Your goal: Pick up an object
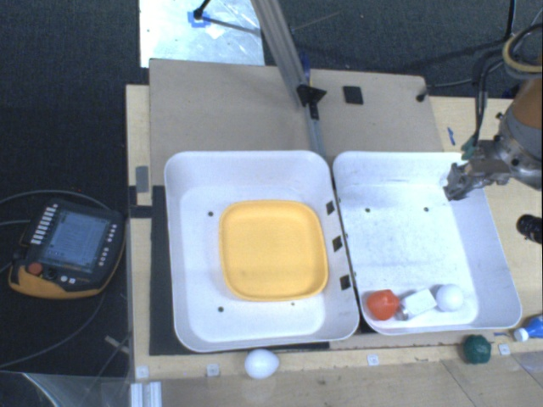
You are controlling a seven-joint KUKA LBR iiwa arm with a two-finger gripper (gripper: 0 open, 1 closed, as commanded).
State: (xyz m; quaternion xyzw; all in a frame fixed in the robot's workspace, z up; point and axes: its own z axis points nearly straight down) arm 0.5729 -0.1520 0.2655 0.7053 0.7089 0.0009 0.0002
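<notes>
Dark carpet surrounds a tan bench point(229, 108) bearing two white bins. Lying flat in the left bin point(191, 227) is a yellow plate point(273, 249). Along the near wall of the right bin point(407, 227) lie an orange-red ball point(382, 304), a small white block point(418, 303) and a white ball point(449, 296); the block's long axis seems to run left-right, tilted slightly, though it is small. At the right bin's far right corner, well apart from them, the gripper point(458, 186) hangs from the grey wrist, angled down-left.
</notes>
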